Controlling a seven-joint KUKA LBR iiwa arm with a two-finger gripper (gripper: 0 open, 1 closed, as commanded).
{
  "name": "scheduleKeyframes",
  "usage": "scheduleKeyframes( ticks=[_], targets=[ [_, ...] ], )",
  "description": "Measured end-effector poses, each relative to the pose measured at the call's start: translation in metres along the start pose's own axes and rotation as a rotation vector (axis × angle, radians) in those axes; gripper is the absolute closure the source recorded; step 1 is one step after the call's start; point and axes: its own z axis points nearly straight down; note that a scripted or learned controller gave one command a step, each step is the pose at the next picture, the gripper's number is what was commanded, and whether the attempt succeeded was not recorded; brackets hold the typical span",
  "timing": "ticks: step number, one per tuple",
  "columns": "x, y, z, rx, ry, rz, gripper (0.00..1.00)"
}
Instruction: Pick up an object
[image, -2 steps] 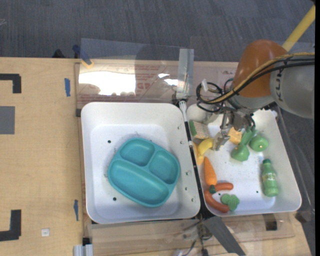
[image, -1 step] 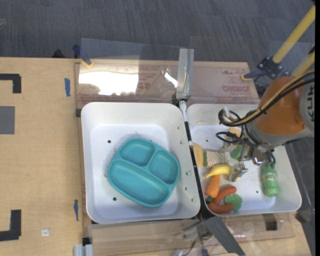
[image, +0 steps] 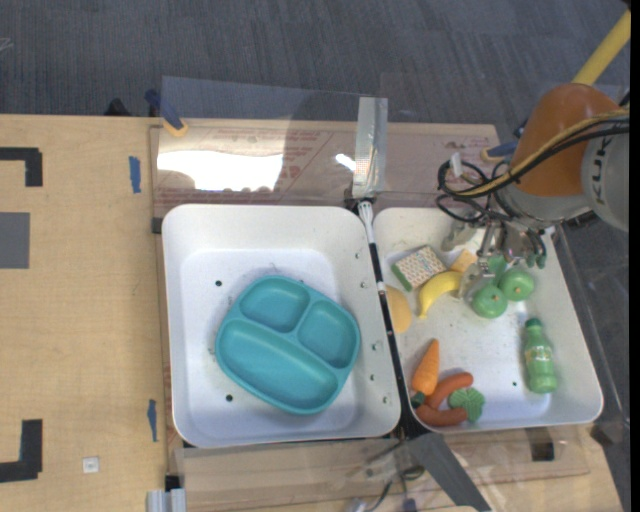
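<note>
The right bin (image: 575, 330) holds several toy foods. Two green round fruits (image: 500, 293) lie near its back, with a yellow banana (image: 437, 292) and a small checked box (image: 417, 267) to their left. A green bottle (image: 539, 355) lies at the right side. A carrot (image: 427, 366), a red sausage (image: 447, 388) and a broccoli piece (image: 468, 402) sit at the front. My gripper (image: 502, 252) hangs low over the back of this bin, just above the green fruits; whether it touches them is unclear.
A teal divided plate (image: 290, 342) lies in the left bin (image: 190, 250). A yellow-orange wedge (image: 399, 312) rests against the rim between the bins. Black and yellow cables (image: 480, 185) loop by the wrist. A clear panel (image: 260, 150) stands behind the bins.
</note>
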Motion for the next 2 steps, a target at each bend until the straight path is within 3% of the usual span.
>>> scheduleKeyframes(
  ticks=[1, 2],
  targets=[
    [0.048, -0.066, 0.0, -0.001, 0.0, 0.027, 0.0],
    [0.058, 0.025, -0.001, -0.002, -0.003, 0.091, 0.0]
  ],
)
